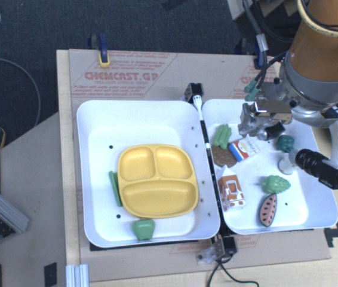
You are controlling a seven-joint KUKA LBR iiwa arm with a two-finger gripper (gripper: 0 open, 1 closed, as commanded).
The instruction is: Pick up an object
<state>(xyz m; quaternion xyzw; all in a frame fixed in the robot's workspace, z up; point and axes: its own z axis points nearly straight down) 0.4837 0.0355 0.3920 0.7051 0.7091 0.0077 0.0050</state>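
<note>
My gripper point(252, 128) hangs over the back of the right bin point(318, 217), just above a small white, blue and red carton point(241, 150). To its left lie a green toy vegetable point(221, 136) and a brown cookie point(220, 156). A teal piece point(285, 142) and a small pale piece point(285, 164) lie to its right. Nearer the front are an orange and white carton point(231, 192), a leafy green toy point(275, 184) and a watermelon slice point(268, 210). I see nothing held in the gripper.
The left bin point(91, 160) holds a yellow divided plate point(157, 180), a green strip point(115, 188) along its left side and a green pepper point(143, 228) at the front. A black clamp point(193, 92) sits where the bins meet at the back.
</note>
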